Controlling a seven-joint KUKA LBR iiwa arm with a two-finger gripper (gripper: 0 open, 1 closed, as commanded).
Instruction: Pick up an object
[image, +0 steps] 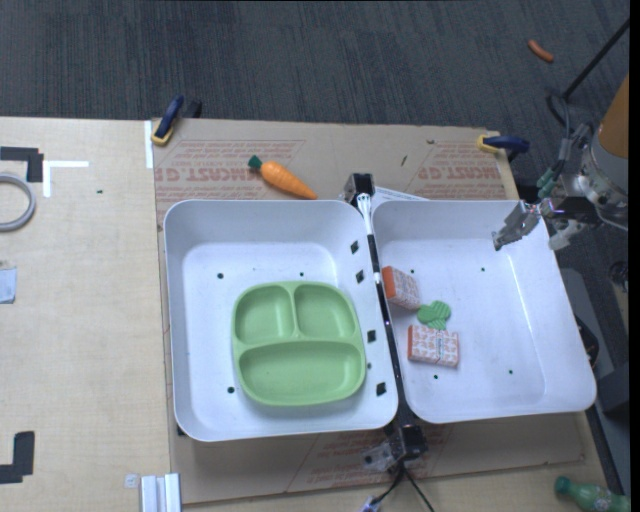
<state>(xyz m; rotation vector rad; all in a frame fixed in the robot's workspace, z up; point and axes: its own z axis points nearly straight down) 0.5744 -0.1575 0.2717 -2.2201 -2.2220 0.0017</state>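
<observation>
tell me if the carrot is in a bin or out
Out. The toy carrot lies on the brown cardboard behind the left bin, beyond its far rim.

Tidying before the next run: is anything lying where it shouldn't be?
Yes. A toy carrot lies on the cardboard behind the left bin, outside both bins. A green bottle lies on its side on the floor at the lower right.
</observation>
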